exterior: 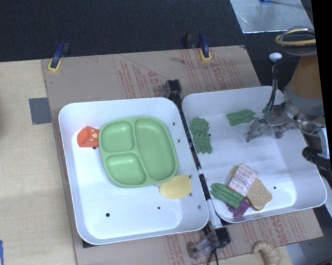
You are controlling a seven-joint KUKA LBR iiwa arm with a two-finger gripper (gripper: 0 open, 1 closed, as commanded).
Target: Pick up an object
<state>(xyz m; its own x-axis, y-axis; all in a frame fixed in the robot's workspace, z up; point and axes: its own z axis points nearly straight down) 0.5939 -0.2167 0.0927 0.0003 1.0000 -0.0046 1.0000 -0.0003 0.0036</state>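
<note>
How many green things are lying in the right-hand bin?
3. A bumpy green piece lies by the bin's left wall, a flat green strip near the top, and a dark green pod at the bottom beside the cracker; more may hide beneath that pile.

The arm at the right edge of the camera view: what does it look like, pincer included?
A bulky arm with an orange-tan band topped by a pale ring carrying a black-and-yellow loop. Below the band it turns grey. A thin rod with a small white knob stands beside it. The pincer is dull grey metal with slender angular fingers. Dark fittings sit at the right edge.
</note>
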